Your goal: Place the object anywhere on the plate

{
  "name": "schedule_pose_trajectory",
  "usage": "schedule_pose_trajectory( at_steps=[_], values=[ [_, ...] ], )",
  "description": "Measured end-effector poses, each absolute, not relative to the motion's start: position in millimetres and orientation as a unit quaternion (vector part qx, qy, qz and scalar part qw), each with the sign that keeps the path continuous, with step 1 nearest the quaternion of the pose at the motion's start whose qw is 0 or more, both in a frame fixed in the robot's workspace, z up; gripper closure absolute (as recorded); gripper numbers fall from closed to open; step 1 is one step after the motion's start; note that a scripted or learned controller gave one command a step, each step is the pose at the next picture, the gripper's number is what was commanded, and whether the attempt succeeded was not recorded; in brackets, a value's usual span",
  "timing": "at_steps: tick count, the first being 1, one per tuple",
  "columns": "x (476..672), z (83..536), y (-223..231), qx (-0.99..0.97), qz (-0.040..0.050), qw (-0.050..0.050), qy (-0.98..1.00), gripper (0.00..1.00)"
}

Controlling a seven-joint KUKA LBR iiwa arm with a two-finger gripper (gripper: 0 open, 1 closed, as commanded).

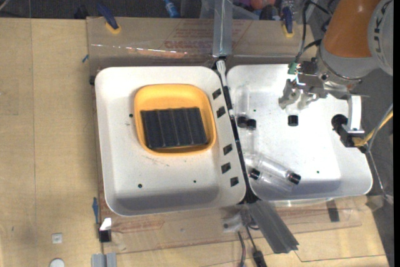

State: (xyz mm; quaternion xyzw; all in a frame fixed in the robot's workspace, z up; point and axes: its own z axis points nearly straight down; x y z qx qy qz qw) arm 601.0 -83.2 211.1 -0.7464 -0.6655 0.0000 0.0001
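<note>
Camera view: your gripper (292, 92) hangs over the right bin (325, 181), near its back wall. It's too small and cluttered to tell whether it's spread or closed, and you can see nothing gripped. A dark ribbed block (174, 127) lies flat on the yellow plate (172, 94) in the left bin (119, 172). A clear tube w/ black cap (275, 172) lies at the right bin's front. Lettering on the arm (356, 15) is cut off at the edge, approx. "UK".
</note>
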Motion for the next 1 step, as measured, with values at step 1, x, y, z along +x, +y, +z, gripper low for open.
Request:
schedule_pose_trajectory(
  at_steps=[1],
  values=[
    [666.6, 184.4, -62.6, -0.707, 0.0000, 0.000, -0.707, 1.00]
  ],
)
